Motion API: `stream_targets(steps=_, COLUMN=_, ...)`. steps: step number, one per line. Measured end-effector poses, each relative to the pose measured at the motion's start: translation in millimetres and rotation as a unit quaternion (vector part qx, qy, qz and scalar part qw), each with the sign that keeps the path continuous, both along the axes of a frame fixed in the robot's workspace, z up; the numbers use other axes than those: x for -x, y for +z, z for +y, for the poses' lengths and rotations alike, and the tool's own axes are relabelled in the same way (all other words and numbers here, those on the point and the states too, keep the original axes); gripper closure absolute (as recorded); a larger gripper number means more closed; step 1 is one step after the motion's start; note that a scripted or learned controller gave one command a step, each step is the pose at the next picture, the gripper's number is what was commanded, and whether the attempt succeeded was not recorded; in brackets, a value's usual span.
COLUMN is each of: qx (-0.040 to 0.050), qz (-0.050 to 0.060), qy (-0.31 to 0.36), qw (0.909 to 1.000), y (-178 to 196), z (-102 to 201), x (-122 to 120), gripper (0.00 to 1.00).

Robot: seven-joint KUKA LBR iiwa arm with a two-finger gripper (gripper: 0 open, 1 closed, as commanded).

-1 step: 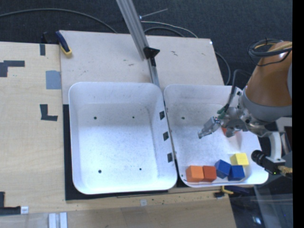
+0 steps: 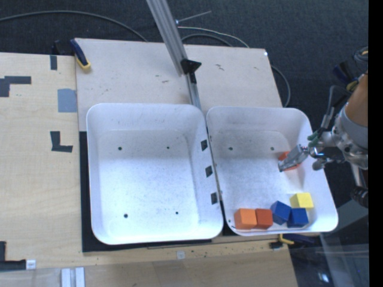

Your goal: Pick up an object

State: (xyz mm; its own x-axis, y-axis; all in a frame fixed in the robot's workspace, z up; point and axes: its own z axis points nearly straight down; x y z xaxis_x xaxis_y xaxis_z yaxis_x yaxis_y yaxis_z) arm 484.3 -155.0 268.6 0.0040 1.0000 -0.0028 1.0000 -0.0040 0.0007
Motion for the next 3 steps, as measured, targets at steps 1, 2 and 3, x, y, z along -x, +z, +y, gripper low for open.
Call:
stream_targets(steps=1, qx=-0.0016, qz=0.004, qy=0.001, qw=1.0000, y=-144.4, z=-54.4, x=-17.6, gripper=0.00)
stream_targets(steps=2, qx=-0.0014, qz=0.001, qy=0.004, qw=1.0000, y=-179.1, z=-53.1, x=-72.0, gripper=0.00)
stream_targets(steps=3, qx=0.0081, qz=-0.003, qy=0.000, qw=1.0000, y=-173.2, z=-53.7, x=-127.3, gripper=0.00)
